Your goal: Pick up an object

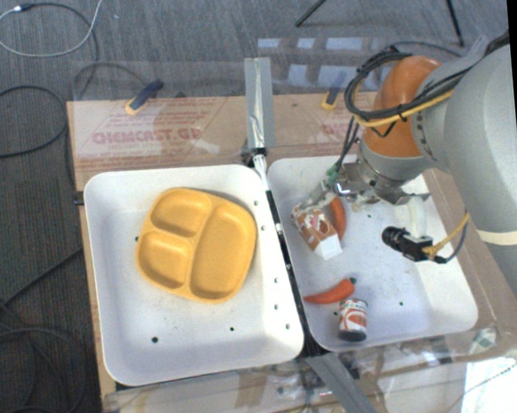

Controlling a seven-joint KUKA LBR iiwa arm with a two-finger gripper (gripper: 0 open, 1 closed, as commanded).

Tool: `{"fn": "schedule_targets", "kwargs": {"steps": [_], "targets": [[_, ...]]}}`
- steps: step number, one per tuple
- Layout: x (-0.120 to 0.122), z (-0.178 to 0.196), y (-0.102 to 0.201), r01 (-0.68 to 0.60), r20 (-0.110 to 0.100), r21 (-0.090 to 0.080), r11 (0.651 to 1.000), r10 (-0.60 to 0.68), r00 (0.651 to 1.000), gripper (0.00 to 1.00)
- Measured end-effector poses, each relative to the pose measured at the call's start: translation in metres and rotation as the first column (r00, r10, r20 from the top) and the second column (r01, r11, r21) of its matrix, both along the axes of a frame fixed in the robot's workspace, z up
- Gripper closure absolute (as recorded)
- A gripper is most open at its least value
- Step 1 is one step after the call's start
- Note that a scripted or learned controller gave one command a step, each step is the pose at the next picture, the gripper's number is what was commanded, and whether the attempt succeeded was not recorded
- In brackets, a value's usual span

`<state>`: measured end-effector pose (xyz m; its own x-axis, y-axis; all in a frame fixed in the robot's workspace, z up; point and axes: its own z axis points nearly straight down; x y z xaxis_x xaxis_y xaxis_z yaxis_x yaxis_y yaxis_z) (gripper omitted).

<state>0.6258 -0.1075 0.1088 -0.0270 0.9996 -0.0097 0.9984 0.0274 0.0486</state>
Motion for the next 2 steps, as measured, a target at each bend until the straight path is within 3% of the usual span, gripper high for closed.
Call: {"fn": "schedule_targets", "kwargs": {"steps": [1, 2], "targets": [[-0.0026, -0.0008, -0.0024, 0.123, -0.008, 0.018, 0.992, -0.122, 0.992, 0.00], [-0.0091, -0.0003, -0.0086, 0.135, 0.003, 0.017, 0.991, -0.135, 0.991, 0.00]]}}
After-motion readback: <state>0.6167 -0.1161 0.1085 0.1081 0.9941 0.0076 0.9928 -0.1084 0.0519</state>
